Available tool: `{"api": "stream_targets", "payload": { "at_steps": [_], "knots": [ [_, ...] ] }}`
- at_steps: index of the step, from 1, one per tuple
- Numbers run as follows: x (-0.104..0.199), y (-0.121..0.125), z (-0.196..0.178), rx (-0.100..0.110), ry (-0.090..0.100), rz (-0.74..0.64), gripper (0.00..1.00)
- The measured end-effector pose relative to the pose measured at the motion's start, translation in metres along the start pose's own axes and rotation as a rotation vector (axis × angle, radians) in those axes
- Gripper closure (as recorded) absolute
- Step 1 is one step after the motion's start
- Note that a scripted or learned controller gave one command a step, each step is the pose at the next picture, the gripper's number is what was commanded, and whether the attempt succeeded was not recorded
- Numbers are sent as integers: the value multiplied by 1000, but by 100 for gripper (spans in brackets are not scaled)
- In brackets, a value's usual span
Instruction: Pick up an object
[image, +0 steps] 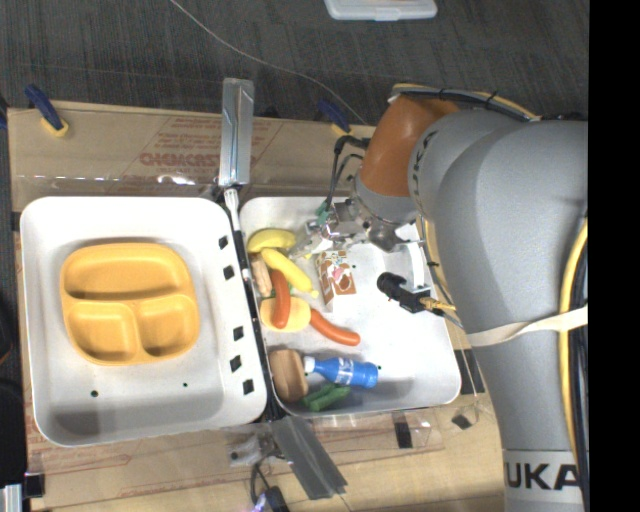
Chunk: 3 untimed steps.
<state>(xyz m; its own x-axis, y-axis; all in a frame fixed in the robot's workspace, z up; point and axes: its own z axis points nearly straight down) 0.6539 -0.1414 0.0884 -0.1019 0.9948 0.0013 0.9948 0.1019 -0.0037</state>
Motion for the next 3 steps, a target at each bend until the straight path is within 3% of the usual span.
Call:
{"api": "stream_targets", "payload": {
  "at_steps": [1, 2, 3],
  "knots": [
    [13, -52, -4, -2, -1, 57, 0],
    [13, -52, -14, -2, -1, 54, 100],
    [108, -34, -117, -8, 1, 148, 100]
  ]
}}
